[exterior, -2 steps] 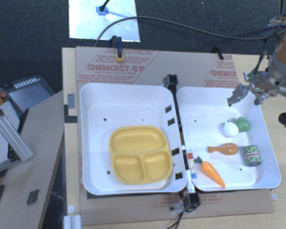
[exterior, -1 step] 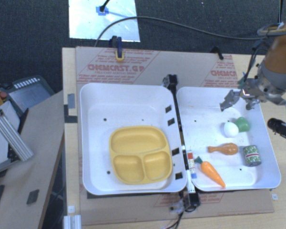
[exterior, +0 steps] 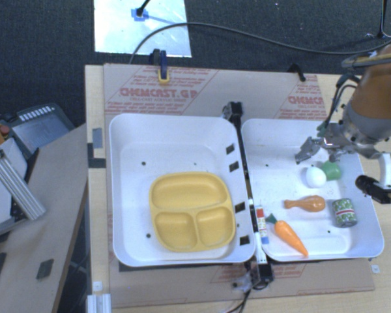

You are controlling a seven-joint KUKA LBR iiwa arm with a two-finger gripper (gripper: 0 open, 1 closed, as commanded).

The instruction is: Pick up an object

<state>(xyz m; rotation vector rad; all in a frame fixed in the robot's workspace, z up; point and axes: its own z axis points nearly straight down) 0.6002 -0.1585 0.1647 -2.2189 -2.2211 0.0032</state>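
Five items in right bin (exterior: 371,240): white egg (exterior: 313,176) and green piece (exterior: 332,171) just below gripper (exterior: 326,147), finger spread indiscernible; drumstick (exterior: 306,204), can (exterior: 343,212), carrot (exterior: 290,236) farther toward the near rim; drumstick lies left-right; yellow tray (exterior: 190,209) in left bin (exterior: 127,175).
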